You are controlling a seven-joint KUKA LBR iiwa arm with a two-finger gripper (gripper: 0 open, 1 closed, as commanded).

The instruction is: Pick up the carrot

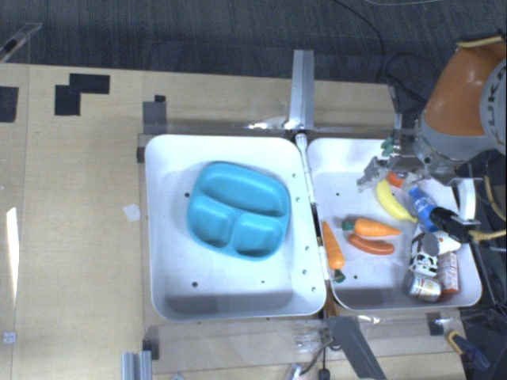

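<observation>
A: Quick status on the carrot?

B: Not picked. The metal two-finger gripper (379,172) hangs over the far part of the right-hand shallow white plastic bin (348,287), fingers spread apart, nothing between them.

A: Which carrot? I count two.

B: Yes. A plump orange toy carrot with a green top (375,228) lies flat on the bin floor, nearer the camera than the gripper and a little toward the arm's side. A thinner orange carrot (333,249) lies further from the gripper, by the bin's inner wall. Both apart from the fingers.

A: Clutter?

B: The yellow toy banana (390,200) is just beside the gripper, closer than either carrot. A reddish sausage-shaped toy (371,246) touches or nearly touches the plump carrot. A blue bottle (422,209) and a metal can (425,279) sit further off under the arm.

A: The other bin?

B: It holds a blue divided plastic tray (237,208), well away from the gripper.

A: So what's left?

B: Everything, I'd say: move over a carrot, descend, close, lift.
</observation>
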